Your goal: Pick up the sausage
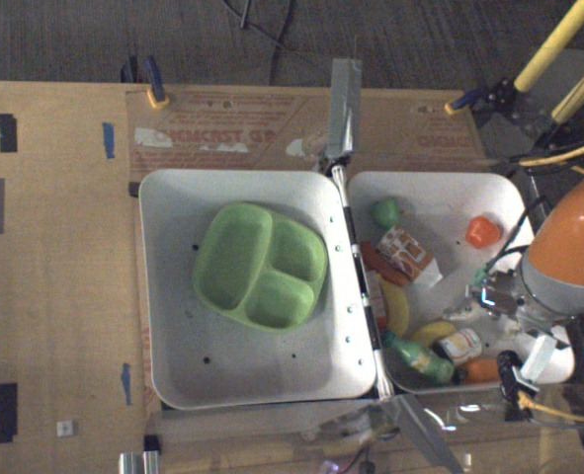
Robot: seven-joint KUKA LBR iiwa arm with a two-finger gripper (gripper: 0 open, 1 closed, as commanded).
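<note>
We are seeing the arm [568, 265] showing a broad orange band over grey casing, with black and yellow cables trailing nearby.

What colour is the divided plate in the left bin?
Light green, seen in the camera view.

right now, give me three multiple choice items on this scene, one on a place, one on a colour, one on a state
1. Where is the green divided plate?
A. in the left bin
B. in the right bin
C. on the cardboard

2. What colour is the small round item near the right bin's far corner?
A. blue
B. orange
C. purple

3. How does the plate lie?
A. face up, with nothing in its compartments
B. upside down
C. standing on edge

Answers: 1 A, it sits inside the left bin. 2 B, it shows bright orange against the white floor. 3 A, all three hollows face the camera and are bare.
</note>
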